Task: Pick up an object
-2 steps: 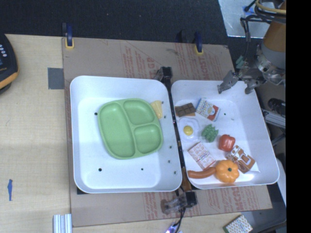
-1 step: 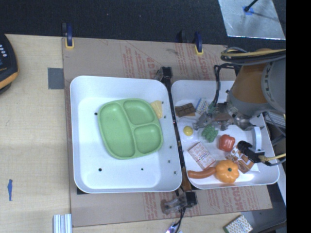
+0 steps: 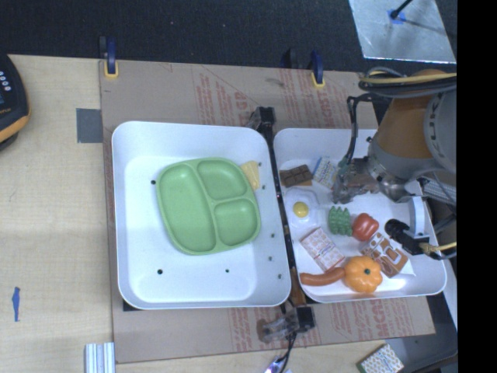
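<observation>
You are looking down at a tabletop carrying two white bins side by side. The left bin is holding a green divided plate, with a small pale yellow piece sitting just beside the plate's far right corner.

The arm is reaching in from the right, and its hand is hanging low over the far middle of the right bin; whether it is spread or pressed together you cannot tell (the metal parts are blurring into one dark cluster there), and nothing is showing clearly between them.

The things to pick are crowding the right bin. Just near the hand a green studded block is lying, with a red pepper-like piece touching its right side. To the hand's left a brown bar is lying near the far left corner, and a small wrapped packet is sitting between that bar and the hand. A white disc with a yellow centre is resting near the left wall, and a pink-printed packet is lying on the near side of it. Along the near edge an orange sausage shape is touching a small orange pumpkin, and a brown-and-white packet is lying just right of the pumpkin. A black cable part of the arm is crossing over the bin's right side.
</observation>
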Controlling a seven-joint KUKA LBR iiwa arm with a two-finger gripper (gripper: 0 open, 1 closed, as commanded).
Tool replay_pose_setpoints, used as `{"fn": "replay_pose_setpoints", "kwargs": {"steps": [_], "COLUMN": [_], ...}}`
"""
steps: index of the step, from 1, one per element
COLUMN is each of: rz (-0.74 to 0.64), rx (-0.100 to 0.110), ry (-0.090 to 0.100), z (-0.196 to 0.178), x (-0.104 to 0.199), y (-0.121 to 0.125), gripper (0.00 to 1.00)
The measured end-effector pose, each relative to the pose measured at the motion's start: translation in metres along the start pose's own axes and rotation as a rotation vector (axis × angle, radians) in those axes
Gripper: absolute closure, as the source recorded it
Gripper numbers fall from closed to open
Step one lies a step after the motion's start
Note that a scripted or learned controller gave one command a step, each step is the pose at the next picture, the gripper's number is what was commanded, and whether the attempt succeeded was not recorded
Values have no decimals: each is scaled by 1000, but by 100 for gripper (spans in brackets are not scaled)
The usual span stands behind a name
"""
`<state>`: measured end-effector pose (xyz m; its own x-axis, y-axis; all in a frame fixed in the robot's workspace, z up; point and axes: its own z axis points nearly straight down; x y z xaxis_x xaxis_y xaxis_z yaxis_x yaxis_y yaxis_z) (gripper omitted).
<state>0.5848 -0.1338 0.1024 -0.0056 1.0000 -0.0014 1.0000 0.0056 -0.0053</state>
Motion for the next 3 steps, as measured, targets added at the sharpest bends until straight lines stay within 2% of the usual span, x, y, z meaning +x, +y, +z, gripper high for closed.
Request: {"fn": "replay_pose_setpoints", "kwargs": {"steps": [1, 2, 3], "rz": [-1, 1, -1], "rx": [0, 3, 0], "ry": [0, 2, 0], "z": [0, 12, 1], "x": [0, 7, 5], "y": [0, -39, -37], "gripper": [0, 0, 100]}}
